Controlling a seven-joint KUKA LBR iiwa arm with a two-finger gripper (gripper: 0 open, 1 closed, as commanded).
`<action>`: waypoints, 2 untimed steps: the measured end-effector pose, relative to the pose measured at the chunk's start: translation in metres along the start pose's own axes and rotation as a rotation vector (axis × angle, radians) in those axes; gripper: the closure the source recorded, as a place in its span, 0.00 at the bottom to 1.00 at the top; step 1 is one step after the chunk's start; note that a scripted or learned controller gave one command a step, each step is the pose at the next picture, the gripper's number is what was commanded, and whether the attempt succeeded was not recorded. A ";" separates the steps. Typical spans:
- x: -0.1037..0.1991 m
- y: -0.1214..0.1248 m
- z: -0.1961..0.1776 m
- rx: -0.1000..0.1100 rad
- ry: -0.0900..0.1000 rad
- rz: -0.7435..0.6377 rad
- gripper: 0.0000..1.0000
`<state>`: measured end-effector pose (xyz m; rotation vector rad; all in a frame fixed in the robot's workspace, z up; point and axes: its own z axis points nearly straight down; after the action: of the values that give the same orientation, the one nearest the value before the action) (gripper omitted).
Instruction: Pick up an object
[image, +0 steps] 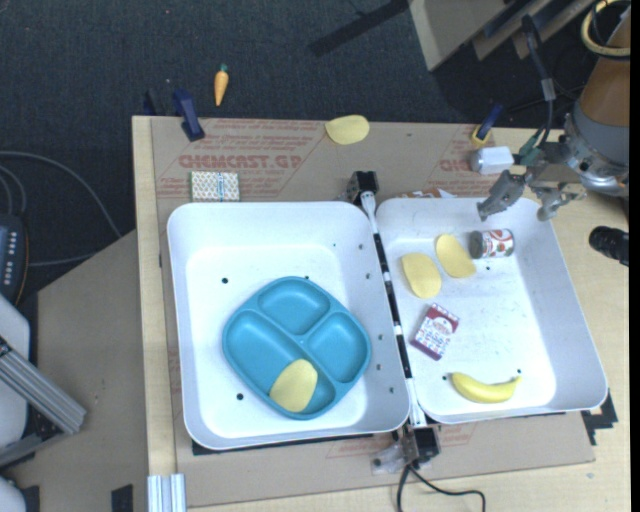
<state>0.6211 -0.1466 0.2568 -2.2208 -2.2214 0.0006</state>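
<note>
One small can (496, 243) lying just below gripper (523, 199) at upper right; fingers spread wide, holding nothing; long axis left-right.

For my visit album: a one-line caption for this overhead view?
Two-finger gripper open above small red-and-white can in right white bin; blue divided plate in left bin.

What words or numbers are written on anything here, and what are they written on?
"CHEMCAST GP", in faint red on the brown board under the bins, printed again near its right corner; the small print beside it is too blurred to read.
Small can: its label is too blurred to read.
Red and white packet: print too small to read.
Patterned square packet on the board: no words I can read.
</note>
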 end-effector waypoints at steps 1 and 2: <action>-0.053 0.045 0.152 0.001 -0.001 0.001 0.00; -0.002 0.049 0.165 -0.014 -0.006 -0.001 0.00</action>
<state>0.6704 -0.1484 0.0916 -2.2296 -2.2328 -0.0076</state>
